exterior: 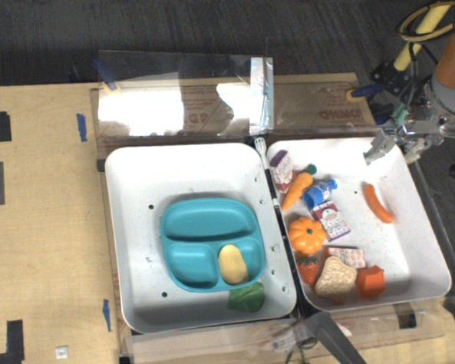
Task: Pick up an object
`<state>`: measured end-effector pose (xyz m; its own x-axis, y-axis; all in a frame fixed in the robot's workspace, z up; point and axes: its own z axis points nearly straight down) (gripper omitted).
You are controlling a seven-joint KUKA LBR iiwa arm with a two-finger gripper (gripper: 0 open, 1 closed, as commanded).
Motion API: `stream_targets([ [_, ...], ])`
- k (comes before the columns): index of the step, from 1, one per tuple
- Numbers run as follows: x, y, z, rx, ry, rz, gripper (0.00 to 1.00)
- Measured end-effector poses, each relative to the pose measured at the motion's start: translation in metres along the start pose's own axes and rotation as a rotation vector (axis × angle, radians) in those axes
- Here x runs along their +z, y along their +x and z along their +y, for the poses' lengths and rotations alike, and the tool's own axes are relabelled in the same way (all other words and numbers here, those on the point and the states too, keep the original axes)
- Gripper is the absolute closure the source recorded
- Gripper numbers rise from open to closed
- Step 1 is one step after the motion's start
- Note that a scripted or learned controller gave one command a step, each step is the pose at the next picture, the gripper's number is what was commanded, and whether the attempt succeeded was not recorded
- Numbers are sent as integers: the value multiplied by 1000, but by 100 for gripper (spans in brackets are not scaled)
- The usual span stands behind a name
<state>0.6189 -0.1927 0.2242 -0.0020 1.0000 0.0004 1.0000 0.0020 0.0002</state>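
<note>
Hovering at the far right corner of the right bin (421,204), the gripper (398,145) is seen above the bin's rim, and nothing is seen between its fingers; whether it is open or closed cannot be told. Nearest to it, an orange sausage-shaped piece (378,203) is found lying alone on the bin floor, apart from the other toys, so it is judged the easiest thing to be picked. Farther from the gripper, along the bin's left wall, a crowd is formed: a carrot (297,190), a blue item (320,192), a small carton (334,221), a pumpkin (306,236), a bread-like piece (335,276) and a red block (369,280), packed so closely that a clean grasp is judged harder. Print on the cartons is too small to be read. Beyond that wall, in the left bin (131,237), a teal divided tray (208,236) is set, with a yellow potato-like toy (232,263) in one compartment and a green item (247,296) just outside it.
</note>
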Motion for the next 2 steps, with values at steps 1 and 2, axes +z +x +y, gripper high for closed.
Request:
stream_targets([
  [1,123,-18,-20,27,-9,9,0],
  [2,114,-20,-20,27,-10,2,100],
])
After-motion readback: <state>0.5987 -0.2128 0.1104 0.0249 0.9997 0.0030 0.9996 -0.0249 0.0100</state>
